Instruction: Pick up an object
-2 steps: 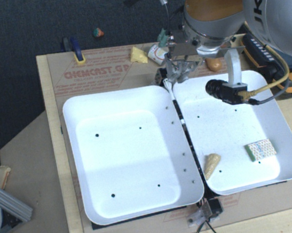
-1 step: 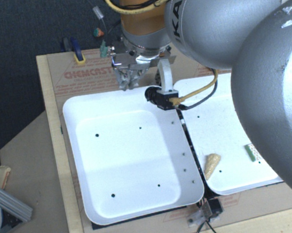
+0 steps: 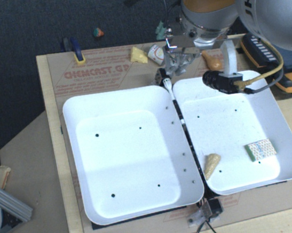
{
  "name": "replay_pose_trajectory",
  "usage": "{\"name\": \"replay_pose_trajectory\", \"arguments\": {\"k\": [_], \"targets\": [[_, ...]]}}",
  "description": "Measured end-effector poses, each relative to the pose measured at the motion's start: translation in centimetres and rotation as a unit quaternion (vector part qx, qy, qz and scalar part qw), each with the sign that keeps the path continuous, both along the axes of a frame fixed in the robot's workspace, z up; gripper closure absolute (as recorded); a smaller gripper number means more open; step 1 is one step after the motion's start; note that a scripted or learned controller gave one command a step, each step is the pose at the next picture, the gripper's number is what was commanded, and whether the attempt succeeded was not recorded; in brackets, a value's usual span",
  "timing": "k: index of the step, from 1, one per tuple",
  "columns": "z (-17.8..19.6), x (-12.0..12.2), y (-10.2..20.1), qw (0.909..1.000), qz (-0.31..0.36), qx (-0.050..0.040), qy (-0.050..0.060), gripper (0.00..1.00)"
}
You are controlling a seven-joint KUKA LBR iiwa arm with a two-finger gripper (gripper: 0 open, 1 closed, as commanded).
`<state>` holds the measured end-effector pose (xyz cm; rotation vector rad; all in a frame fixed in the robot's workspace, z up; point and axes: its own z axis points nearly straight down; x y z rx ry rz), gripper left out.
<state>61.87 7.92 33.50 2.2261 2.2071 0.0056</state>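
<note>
The right bin holds two things near its front: a tan cone-shaped piece by the left wall and a small green-edged patterned block toward the right. My gripper hangs over the back edge of the bench, just behind the seam between the two bins, well away from both objects. I see nothing between its fingers. The left bin lies bare.
Behind the bins, on the cardboard, lie a yellow scrap, a white wrapped item and an orange-brown thing. A yellow and blue clamp sits at the board's back left. Cables trail at the front edge.
</note>
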Motion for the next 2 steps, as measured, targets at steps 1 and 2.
{"name": "replay_pose_trajectory", "arguments": {"k": [1, 2], "targets": [[-9.6, -1.2, 7.7, 0.9999, 0.007, 0.0014, 0.009, 1.0], [-2.2, -1.9, 14.6, 1.0, 0.007, 0.0027, 0.0, 1.0]]}}
